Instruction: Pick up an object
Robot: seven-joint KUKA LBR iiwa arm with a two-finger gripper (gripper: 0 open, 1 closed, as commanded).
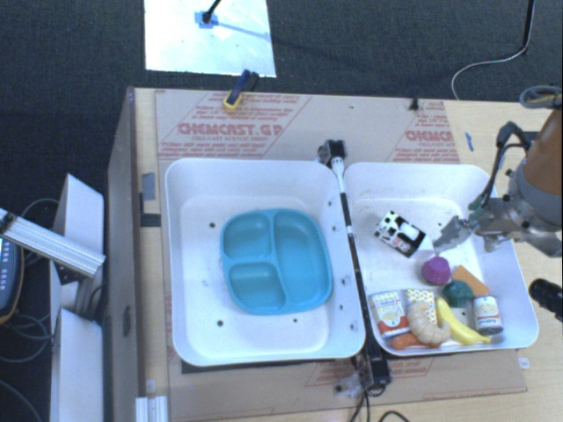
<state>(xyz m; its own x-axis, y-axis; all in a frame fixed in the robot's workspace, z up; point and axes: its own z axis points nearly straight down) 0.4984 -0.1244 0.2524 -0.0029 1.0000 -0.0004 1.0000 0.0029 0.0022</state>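
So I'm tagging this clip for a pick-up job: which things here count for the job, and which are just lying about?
For the job:
hand over the right bin
black-and-white box
purple ball
banana
small bottle
green lump
orange wedge

Just lying about:
blue divided plate in the left bin
yellow clamp
white sheet on the floor

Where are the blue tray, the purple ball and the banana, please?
blue tray (275,261): camera view, on the ridge where its compartments meet.
purple ball (435,271): camera view, its top middle.
banana (459,323): camera view, middle of its curved body.
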